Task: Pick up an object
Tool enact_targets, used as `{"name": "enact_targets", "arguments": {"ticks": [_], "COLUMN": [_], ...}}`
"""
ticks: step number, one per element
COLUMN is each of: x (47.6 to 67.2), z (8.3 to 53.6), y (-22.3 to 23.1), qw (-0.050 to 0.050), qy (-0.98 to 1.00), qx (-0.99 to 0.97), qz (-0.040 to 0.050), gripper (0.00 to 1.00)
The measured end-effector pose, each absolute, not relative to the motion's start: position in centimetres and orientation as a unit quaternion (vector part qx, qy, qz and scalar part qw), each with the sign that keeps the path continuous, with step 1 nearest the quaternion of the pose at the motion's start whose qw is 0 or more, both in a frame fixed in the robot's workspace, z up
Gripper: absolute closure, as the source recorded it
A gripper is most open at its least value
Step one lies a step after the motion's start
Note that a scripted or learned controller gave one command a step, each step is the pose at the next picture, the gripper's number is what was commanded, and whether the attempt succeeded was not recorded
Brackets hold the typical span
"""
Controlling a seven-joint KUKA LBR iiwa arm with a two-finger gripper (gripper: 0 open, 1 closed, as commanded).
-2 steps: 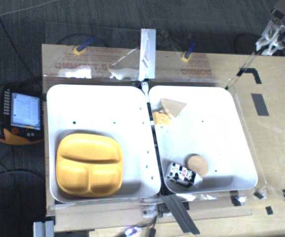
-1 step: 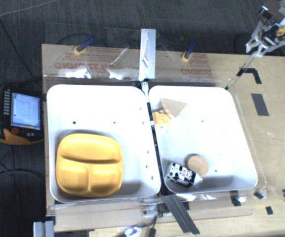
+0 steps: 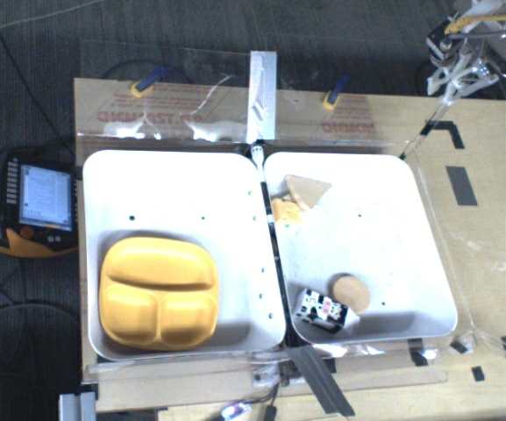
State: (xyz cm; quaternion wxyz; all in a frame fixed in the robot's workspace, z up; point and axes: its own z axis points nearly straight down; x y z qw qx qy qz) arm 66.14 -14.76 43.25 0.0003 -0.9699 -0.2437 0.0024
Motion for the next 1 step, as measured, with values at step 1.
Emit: {"name": "enact_targets", "arguments": {"ticks": [1], "x": [63.16], "z": [42.29], "y": [-18.71], "qw": [0.0], "qy": [-0.171], "qx": [-0.985], "qz": [0.0025], "gripper": [1.0]}}
